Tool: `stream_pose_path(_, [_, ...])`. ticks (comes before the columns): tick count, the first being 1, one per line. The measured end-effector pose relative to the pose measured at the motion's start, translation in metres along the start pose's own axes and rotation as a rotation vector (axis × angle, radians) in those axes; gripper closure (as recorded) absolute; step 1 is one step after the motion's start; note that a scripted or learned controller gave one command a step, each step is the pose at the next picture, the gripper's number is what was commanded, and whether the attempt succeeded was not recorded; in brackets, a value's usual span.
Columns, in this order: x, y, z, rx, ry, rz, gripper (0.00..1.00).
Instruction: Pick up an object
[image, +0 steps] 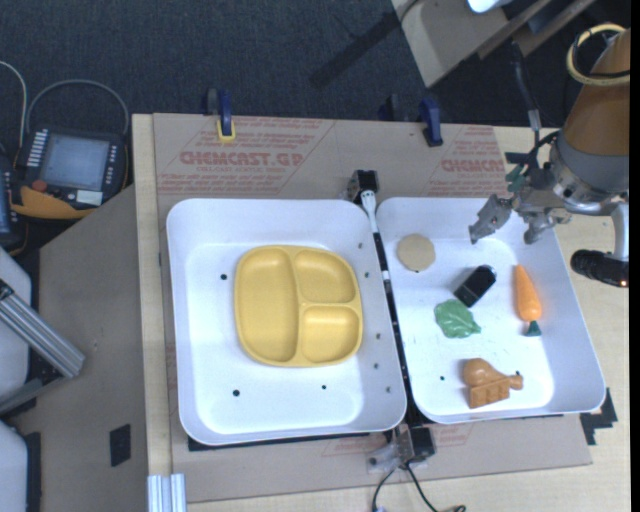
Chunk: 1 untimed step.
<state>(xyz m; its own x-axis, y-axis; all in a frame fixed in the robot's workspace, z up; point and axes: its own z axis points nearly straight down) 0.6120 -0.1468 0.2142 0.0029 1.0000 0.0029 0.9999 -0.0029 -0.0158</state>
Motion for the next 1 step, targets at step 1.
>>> stream_pose_path(1, [0.0004, 0.0028, -0.0082, -0.014, -0.002, -0.003, 0.00])
